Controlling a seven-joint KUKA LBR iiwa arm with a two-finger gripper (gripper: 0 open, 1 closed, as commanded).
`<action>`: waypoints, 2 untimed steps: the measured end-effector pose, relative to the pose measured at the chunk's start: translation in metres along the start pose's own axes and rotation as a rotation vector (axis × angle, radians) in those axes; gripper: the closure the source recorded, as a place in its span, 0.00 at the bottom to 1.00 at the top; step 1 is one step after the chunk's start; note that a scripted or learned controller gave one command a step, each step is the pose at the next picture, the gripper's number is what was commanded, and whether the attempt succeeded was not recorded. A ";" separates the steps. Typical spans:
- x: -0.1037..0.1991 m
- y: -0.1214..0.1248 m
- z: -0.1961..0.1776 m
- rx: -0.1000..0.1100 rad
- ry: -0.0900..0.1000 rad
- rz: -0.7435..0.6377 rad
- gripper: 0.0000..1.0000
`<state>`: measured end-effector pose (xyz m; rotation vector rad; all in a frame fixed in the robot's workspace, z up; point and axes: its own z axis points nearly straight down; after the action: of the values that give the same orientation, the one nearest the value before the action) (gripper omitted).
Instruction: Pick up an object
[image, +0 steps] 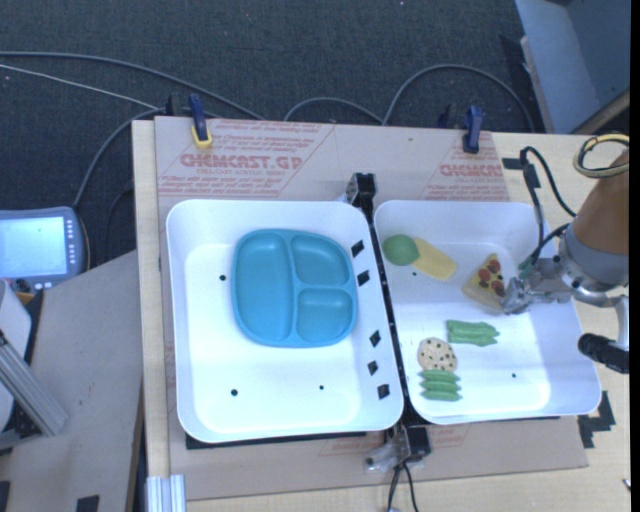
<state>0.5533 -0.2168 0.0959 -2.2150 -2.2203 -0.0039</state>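
Here the arm (600, 240) reaches in from the right edge, its orange band above a grey wrist, bent down into the right bin (560, 385). The gripper (518, 295) sits low at that bin's right side, its tip just beside the pizza slice (487, 278), seemingly touching the slice's right edge. Whether anything is gripped cannot be told at this size.

The right bin holds six toys. Taking the pizza slice as the landmark: a yellow piece (434, 261) lies to its left, and a green ball (400, 249) further left, touching the yellow piece. Below and slightly left of the slice lies a green bean pod (471, 333). Further down-left is a cookie (436, 354), and right under that a green ridged piece (439, 386), touching the cookie.

The left bin (200, 300), well to the left of the slice, holds a blue tray (294, 288) with three compartments. Two blue clamps (200, 126) pin the board behind the bins.
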 end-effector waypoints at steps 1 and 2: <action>0.000 -0.002 -0.042 -0.005 -0.007 0.002 1.00; 0.001 0.002 -0.085 -0.006 -0.007 0.001 1.00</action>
<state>0.5553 -0.2163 0.1812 -2.2223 -2.2257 -0.0023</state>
